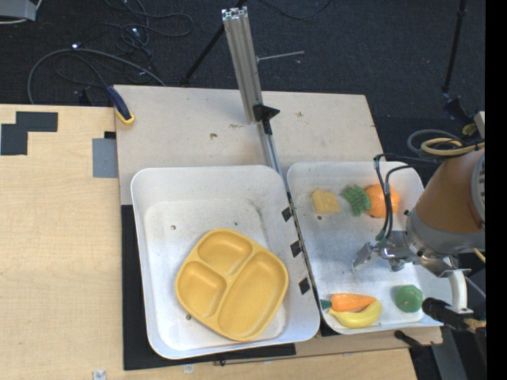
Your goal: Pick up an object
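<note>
Partly arm-hidden: orange fruit (pixel 379 200).

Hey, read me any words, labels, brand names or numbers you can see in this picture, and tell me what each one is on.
There is no readable text.
Yellow plastic divided tray in the left white bin: plain, no label.
Toy food in the right white bin, such as the yellow banana and the orange carrot: no markings.
Grey robot arm and its hand: no legible brand or number.
</note>
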